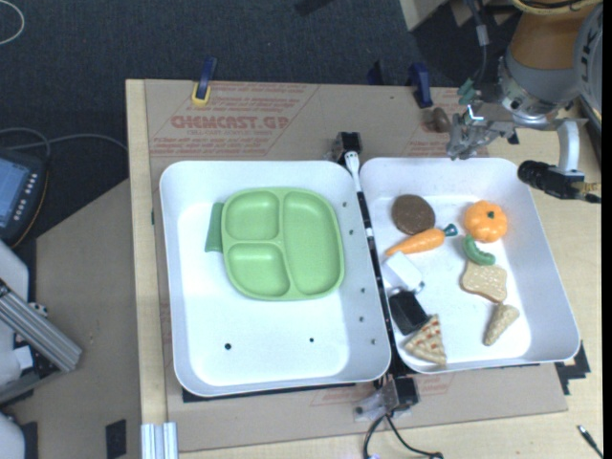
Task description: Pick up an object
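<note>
Hanging above the far rim of the right bin (550,256), the gripper (468,142) has nothing in it that can be seen. It looks too small and dark to tell if the pincer is spread or pressed together.

The toys lie lower down in that bin: a brown cookie (413,213), a carrot (416,243), a little pumpkin (486,221) and a pizza slice (426,342).

The round pumpkin might roll away. The flat cookie might be hard to get under. The carrot lies very near the cookie, so a grab there could bump both.
</note>
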`<state>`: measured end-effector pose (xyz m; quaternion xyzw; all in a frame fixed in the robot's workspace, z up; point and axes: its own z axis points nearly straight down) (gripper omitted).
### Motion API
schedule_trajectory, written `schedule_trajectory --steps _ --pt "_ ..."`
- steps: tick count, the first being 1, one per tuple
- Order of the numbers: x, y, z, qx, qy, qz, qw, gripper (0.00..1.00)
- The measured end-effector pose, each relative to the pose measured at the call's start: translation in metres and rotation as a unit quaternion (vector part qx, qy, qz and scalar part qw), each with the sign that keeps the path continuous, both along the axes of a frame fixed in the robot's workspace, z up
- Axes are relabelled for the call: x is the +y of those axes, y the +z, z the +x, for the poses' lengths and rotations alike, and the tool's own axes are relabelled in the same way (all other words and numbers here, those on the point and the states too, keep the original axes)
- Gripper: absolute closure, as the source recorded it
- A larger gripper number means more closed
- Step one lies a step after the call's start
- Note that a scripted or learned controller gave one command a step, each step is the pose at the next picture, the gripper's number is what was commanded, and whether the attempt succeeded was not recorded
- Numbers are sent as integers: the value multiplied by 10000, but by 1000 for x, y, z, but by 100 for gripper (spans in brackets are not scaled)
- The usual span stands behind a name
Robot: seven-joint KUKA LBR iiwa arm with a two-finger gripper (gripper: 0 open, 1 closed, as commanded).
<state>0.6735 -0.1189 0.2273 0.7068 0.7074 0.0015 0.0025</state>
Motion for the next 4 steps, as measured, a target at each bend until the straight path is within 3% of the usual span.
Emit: schedule_trajectory --steps 3,4 --pt "159 8 -47 40 26 21 10000 100" --pt "167 -13 -54 50 1 8 10000 100"
